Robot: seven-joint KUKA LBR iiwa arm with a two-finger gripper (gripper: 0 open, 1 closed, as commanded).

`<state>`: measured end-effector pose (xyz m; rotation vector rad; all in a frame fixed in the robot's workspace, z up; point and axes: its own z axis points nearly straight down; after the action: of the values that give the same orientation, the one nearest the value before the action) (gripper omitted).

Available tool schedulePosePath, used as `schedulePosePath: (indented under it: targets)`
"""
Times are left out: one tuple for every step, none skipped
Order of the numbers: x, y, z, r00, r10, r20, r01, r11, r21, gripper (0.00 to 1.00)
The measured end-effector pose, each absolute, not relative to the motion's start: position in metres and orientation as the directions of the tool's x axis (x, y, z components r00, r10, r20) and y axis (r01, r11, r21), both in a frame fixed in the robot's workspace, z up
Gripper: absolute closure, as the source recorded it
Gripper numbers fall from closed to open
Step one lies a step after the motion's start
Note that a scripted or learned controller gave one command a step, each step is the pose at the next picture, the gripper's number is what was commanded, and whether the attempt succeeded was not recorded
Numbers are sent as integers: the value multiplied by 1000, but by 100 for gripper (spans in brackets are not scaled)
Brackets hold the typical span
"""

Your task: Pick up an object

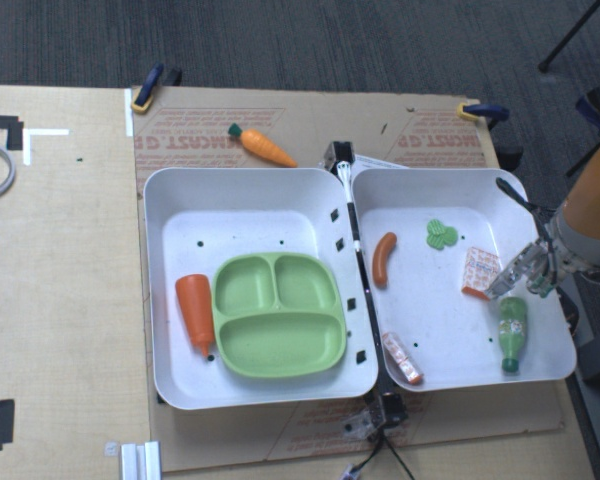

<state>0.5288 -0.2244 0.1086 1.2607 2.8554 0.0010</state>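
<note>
Hovering hand — glossy green bottle

Even, diffuse overhead light; we note no hard shadows. The white bins read bright with mild glare on their floors. The arm at the right edge blurs softly; small objects look grainy.

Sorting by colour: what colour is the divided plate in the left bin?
Light green; the divided plate shows clearly in the camera view.
</note>
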Motion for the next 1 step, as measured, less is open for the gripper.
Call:
schedulePosePath:
  targets:
    - [524,-152,200,-403,915,-3,915,403,3,100]
